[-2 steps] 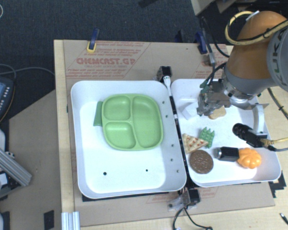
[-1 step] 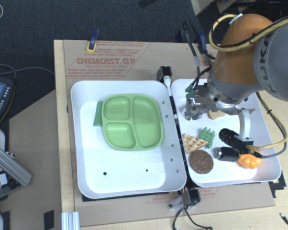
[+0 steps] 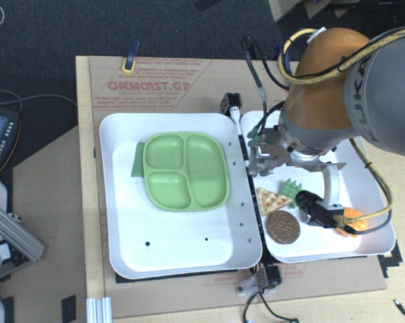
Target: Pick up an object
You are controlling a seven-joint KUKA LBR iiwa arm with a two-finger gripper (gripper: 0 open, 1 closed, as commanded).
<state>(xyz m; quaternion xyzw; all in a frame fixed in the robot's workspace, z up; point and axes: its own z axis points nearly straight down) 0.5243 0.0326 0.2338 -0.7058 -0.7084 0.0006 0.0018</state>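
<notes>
In the right bin (image 3: 374, 180), a round brown cookie-like disc (image 3: 283, 227) lies near the front left corner. Just behind it is a tan triangular slice (image 3: 272, 198), and beside that a small green spiky piece (image 3: 291, 189). A small orange item (image 3: 351, 216) rests further right. My gripper (image 3: 262, 156) hangs over the left edge of this bin, directly above and behind the slice, under the big orange and grey wrist. Nothing shows between its tips.
The left bin (image 3: 122, 214) holds a green divided plate (image 3: 186, 170) in its back half, with a green flat piece (image 3: 136, 159) tucked under the plate's left edge. The arm covers the back of the right bin. The ridge between the bins (image 3: 248, 194) runs close to the gripper.
</notes>
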